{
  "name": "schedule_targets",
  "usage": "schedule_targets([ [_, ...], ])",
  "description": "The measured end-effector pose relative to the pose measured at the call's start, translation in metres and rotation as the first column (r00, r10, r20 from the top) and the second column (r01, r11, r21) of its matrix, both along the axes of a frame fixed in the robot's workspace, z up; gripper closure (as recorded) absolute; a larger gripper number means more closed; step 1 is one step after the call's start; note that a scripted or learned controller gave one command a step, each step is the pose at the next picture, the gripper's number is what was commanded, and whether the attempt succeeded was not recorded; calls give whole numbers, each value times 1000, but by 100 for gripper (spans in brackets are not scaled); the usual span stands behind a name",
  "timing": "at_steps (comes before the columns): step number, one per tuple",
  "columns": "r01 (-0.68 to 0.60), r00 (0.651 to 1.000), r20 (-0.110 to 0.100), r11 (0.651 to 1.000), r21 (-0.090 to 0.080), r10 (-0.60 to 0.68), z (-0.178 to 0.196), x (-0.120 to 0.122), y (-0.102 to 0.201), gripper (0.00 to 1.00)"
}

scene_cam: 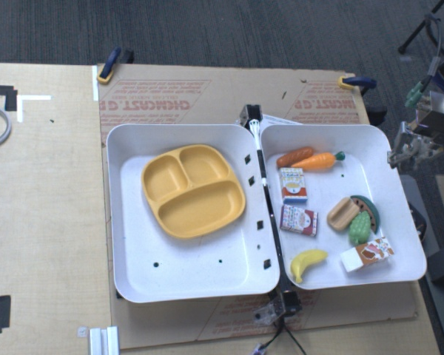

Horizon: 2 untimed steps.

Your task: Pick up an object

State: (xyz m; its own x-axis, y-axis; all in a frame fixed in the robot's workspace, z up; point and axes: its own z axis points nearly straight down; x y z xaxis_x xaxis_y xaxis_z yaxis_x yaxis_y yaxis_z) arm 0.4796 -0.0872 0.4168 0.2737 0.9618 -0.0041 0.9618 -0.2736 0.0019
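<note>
The task names no single object, so any of the small toy foods in the right white plastic bin (pixel 399 198) can serve. An orange plastic carrot with a green tip (pixel 316 161) lies near the far wall, touching a reddish sausage (pixel 294 156) on its left. Below them are two small printed cartons, one mostly white (pixel 293 184) and one red (pixel 299 220), both close to the wall between the bins. A tan bread piece (pixel 343 213) leans against a dark green slice and a green leafy piece (pixel 360 228), so these three would be difficult to separate. A yellow banana (pixel 308 263) and a white and brown carton (pixel 368 254) lie apart near the front wall; I judge them the easiest to take, because there is free space around them.

The left white bin (pixel 118 220) holds a yellow divided plastic plate (pixel 194 191), probably a place for putting things.

The hand (pixel 411 148) of the arm is at the right edge of the right bin, outside the toys and holding nothing that I can see. It is too small and unclear to tell how far it is open.

Both bins rest on a brown cardboard sheet (pixel 177 98) on the wooden table (pixel 44 198), fixed by blue and yellow clamps (pixel 111 63), so that they do not slide.
</note>
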Motion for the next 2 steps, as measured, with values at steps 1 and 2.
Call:
schedule_targets([
  [1,-3,1000,0,1000,-2,3,9,1,0,100],
  [2,-6,1000,0,1000,-5,6,19,2,0,100],
])
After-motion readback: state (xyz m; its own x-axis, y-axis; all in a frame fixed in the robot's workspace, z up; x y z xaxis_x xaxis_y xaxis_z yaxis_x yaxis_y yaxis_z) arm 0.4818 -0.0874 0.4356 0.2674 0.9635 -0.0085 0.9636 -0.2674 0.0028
